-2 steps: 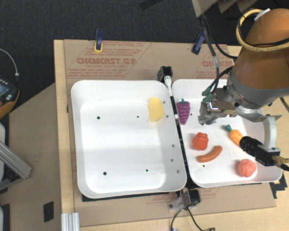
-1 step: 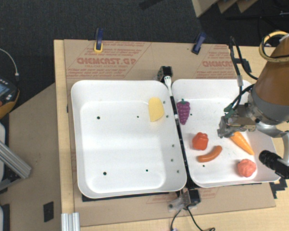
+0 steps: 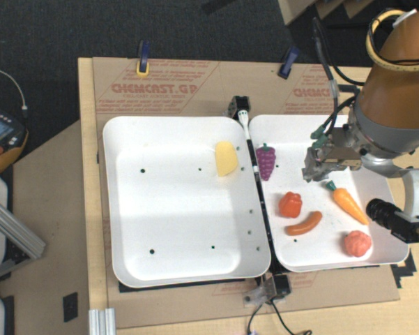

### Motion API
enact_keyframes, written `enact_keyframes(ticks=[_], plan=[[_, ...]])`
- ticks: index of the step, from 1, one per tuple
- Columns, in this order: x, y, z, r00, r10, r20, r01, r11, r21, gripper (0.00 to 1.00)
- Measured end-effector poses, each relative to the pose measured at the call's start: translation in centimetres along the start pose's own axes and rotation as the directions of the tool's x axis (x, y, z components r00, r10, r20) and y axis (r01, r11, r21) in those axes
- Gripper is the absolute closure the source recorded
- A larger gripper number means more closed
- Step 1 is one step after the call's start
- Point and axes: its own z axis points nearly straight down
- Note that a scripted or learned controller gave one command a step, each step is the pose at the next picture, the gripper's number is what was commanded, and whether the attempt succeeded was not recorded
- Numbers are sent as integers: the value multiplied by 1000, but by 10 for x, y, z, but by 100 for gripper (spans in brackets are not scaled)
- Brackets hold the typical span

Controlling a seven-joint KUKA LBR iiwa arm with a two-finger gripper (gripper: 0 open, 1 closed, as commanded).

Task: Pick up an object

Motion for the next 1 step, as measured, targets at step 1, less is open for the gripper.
enact_keyframes(ticks=[1], plan=[[-99,-6,140,1000,18,2,-18,1000,20,100]])
